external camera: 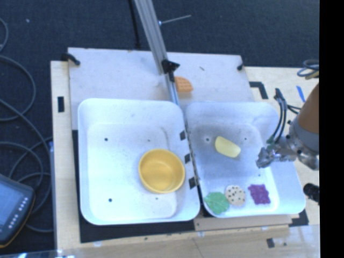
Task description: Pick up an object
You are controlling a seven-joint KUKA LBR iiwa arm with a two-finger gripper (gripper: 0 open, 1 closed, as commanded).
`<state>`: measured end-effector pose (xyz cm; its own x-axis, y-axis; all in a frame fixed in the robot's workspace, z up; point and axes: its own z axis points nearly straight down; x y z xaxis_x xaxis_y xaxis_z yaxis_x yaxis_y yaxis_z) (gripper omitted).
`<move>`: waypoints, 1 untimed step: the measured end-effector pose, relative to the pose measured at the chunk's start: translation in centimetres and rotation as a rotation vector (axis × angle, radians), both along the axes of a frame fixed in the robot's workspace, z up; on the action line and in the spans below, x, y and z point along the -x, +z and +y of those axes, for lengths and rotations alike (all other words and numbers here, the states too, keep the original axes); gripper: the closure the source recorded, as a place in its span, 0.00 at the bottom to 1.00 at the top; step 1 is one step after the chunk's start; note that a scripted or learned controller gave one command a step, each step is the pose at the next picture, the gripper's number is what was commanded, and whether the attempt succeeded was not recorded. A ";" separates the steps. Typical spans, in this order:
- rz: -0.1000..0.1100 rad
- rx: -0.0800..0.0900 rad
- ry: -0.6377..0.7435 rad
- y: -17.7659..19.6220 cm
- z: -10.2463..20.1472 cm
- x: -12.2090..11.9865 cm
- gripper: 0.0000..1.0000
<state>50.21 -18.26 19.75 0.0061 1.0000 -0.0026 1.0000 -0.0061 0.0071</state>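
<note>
You have the arm coming in from the right, its gripper (267, 157) low over the right-hand bin (244, 110), near that bin's right wall; you cannot tell from this angle how far apart the jaws stand, and nothing shows between them, so count nothing as held. Your nearest candidate is the yellow block (227, 147), lying on the bin floor just left of the gripper and apart from it; it looks small, light and rounded at the corners, probably soft or smooth plastic, so it may roll or slip; take it across its short width, near the middle, rather than by an end. Along the front wall of the same bin lie a green piece (216, 202), a spotted cookie (234, 194) touching or almost touching it, and a purple piece (259, 193) a little to the right; these look flat and thin, hard to get under, and crowded against the wall. The yellow bowl (161, 170) sits alone in the left-hand bin (107, 117); it looks stiff and light, best taken by the rim; an orange thing (183, 85) lies on the table (118, 69) behind the bins.
</note>
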 end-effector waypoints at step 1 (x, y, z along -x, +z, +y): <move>0.004 -0.002 0.000 0.5 -0.1 -0.1 1.00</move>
